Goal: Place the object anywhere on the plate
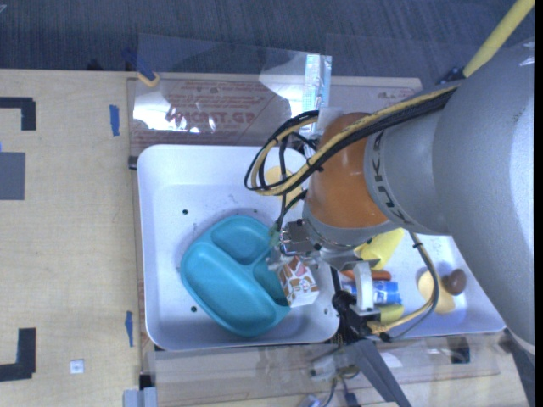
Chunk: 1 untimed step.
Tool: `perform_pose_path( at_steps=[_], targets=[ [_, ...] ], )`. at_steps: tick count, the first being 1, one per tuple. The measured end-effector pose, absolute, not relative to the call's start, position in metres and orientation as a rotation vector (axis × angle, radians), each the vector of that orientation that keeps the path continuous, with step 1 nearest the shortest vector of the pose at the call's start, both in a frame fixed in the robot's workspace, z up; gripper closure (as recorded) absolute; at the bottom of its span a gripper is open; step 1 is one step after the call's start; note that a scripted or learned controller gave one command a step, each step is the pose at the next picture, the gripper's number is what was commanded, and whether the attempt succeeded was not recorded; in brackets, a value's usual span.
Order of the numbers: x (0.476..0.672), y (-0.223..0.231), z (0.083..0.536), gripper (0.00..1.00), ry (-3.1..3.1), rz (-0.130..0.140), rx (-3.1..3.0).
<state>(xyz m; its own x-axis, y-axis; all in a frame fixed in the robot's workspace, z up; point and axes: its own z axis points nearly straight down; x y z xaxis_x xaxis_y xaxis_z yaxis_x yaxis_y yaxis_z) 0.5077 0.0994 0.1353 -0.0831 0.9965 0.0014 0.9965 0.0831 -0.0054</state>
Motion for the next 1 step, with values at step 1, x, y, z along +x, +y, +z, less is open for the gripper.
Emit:
perform_pose_path(
  at_steps=[1],
  targets=[
    [0.5021,0.0782,0.1833,1.00,-2.388,0.001,-2.040]
  ],
)
